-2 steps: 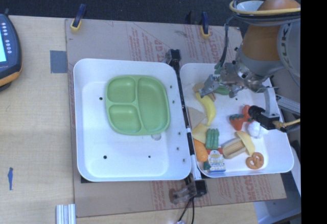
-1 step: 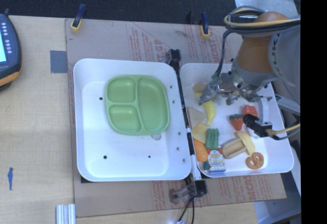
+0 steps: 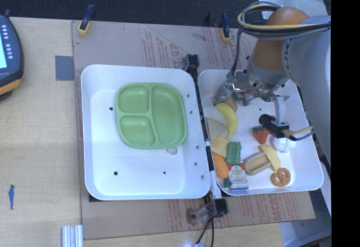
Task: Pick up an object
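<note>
My gripper (image 3: pixel 234 95) hangs low over the back left of the right bin (image 3: pixel 306 144), just above the top end of a yellow banana (image 3: pixel 228 119). The banana lies on the bin floor, curving toward the front. Nothing shows between the gripper's tips. In front of the banana lie a green ridged piece (image 3: pixel 233 152), an orange carrot (image 3: pixel 221 168), a small milk carton (image 3: pixel 238 178), a tan bread roll (image 3: pixel 256 162), a pretzel (image 3: pixel 280 176) and a red piece (image 3: pixel 261 135). The grey arm with its orange band (image 3: pixel 278 37) covers the bin's back right.
The left bin (image 3: pixel 98 156) holds a green divided plate (image 3: pixel 152 115). A black divider (image 3: pixel 200 122) runs between the bins. A black-and-orange handset (image 3: pixel 8 52) lies at the bench's left edge. Clamps (image 3: pixel 85 21) stand at the back of the board.
</note>
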### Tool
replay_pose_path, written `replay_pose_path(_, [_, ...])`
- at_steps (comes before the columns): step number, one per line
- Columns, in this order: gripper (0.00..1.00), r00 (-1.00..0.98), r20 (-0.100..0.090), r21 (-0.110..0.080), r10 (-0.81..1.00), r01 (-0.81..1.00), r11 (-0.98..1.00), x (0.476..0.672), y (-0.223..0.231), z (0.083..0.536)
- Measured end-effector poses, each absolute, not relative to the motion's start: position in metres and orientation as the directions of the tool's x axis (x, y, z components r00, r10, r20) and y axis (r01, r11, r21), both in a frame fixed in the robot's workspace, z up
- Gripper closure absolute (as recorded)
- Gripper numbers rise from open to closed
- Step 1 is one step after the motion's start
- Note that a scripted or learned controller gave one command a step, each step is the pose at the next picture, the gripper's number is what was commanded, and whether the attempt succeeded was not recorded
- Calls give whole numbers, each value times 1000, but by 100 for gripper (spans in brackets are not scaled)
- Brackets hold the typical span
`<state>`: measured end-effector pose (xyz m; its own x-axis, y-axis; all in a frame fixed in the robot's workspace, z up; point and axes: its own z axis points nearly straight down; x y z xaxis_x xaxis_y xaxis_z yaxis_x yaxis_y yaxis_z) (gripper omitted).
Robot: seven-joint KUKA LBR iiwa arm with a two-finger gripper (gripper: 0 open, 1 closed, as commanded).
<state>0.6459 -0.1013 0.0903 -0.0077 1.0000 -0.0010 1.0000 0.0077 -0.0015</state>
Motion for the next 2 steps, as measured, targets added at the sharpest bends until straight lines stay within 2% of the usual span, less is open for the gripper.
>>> replay_pose_path(1, [0, -2, 0, -8, 1000, 1000, 2, 600, -93, 91])
replay_pose_path(2, [0, -5, -1, 2, 1000, 1000, 5, 650, -93, 93])
